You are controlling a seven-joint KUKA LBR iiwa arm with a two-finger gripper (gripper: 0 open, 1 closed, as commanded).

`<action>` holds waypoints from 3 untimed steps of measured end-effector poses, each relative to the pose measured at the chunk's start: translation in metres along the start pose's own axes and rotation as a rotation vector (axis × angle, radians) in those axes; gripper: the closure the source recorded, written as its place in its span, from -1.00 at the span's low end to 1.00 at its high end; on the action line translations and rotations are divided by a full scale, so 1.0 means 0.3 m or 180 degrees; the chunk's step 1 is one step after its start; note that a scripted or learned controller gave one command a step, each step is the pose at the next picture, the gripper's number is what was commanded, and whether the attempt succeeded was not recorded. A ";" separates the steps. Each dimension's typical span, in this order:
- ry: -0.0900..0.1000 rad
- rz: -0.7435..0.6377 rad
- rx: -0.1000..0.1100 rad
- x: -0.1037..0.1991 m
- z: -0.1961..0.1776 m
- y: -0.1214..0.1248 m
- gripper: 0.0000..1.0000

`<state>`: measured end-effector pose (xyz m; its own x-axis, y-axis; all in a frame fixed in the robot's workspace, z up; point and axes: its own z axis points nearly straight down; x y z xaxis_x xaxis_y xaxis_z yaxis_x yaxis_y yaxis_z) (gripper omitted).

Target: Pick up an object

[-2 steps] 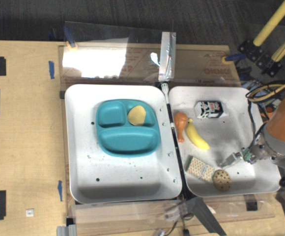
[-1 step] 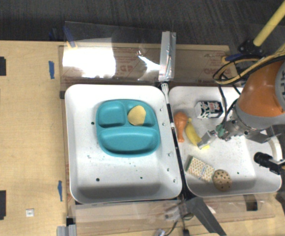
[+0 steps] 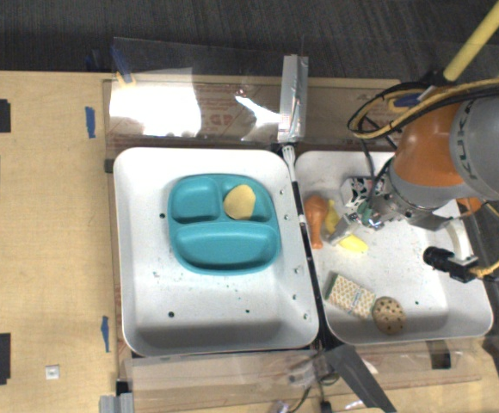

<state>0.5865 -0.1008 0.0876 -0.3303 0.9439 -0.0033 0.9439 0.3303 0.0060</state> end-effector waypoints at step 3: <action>0.0002 0.1213 0.0007 0.168 -0.361 0.114 1.00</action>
